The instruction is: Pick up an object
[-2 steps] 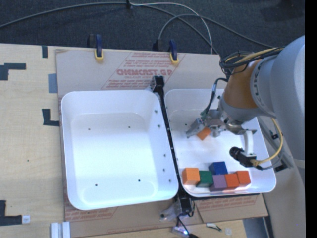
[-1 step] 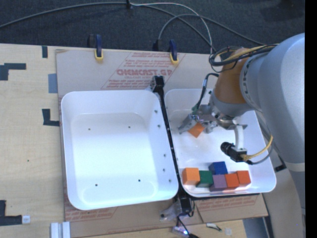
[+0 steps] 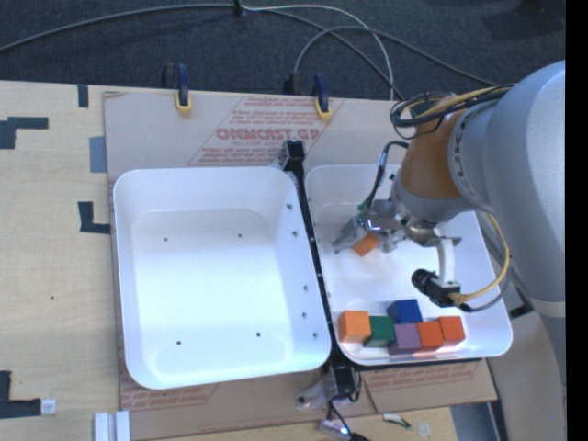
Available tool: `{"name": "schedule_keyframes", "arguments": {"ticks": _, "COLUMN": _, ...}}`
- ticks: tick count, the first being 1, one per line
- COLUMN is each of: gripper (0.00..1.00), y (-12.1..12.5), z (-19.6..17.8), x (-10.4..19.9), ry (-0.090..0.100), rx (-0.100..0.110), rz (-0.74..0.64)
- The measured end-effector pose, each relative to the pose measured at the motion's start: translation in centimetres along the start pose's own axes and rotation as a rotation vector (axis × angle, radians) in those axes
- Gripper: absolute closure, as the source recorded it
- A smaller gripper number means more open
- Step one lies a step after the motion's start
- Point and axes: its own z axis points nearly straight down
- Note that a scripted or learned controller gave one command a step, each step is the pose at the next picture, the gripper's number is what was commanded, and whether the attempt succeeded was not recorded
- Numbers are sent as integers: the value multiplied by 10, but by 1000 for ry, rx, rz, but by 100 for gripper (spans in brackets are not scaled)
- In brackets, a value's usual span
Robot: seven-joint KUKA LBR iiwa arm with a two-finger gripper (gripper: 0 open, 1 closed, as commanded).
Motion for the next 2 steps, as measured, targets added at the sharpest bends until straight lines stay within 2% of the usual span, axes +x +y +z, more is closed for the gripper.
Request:
{"name": "schedule_keyframes", "arguments": {"ticks": 1, "gripper": 100, "y": 0, "z": -10, "x": 0, "ry": 0, "rx": 0, "rz": 0}}
{"name": "schedule_keyframes", "arguments": {"ticks": 2, "gripper": 100, "y": 38, "z": -104, "x": 70, "ry": 3, "rx": -8, "rz": -6}}
